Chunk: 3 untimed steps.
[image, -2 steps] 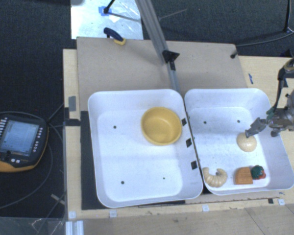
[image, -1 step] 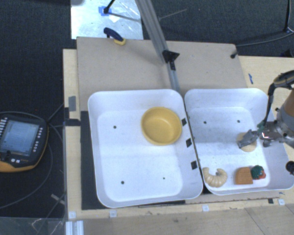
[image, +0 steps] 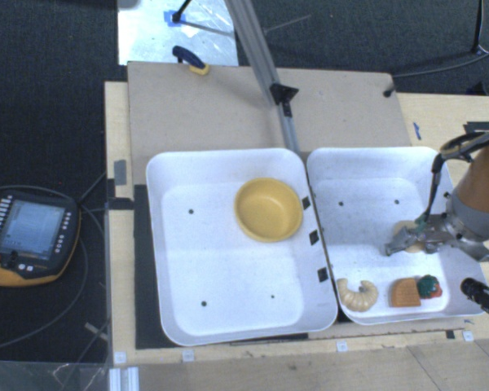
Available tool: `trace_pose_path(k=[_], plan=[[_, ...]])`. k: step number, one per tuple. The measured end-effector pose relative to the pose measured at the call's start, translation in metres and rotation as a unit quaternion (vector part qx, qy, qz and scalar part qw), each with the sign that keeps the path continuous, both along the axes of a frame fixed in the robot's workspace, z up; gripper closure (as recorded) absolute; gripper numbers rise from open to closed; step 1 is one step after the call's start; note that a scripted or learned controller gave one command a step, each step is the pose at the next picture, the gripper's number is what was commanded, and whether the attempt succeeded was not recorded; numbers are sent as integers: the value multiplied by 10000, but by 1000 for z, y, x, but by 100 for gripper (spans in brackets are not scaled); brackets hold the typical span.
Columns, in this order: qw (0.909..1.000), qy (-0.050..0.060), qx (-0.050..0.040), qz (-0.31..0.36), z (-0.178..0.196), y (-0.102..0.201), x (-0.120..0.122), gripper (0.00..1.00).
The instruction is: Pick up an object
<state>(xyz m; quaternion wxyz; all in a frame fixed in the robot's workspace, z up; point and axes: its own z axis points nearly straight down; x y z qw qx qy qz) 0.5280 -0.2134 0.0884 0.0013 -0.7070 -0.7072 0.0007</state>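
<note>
I read the pincer [image: 401, 243] low by the right bin's [image: 367, 165] right wall — whether spread or closed on anything I cannot tell — so it may miss the croissant [image: 358, 293] and orange piece [image: 405, 292] along the front edge.

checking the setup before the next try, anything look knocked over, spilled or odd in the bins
Nothing stands out. The yellow bowl sits upright in the left bin. In the right bin, the cream curled item and the orange piece with a green and red bit lie near the front edge, apart. The gripper is low above them.
</note>
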Motion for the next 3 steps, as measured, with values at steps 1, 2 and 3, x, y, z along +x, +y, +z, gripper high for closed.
trace_pose_path(k=[1, 2, 3], plan=[[10000, -22, -7, -2, 13, -1, 1, 100], [10000, -41, -13, 2, 72, 2, -4, 100], [10000, -34, -11, 3, 115, 3, -6, 100]])
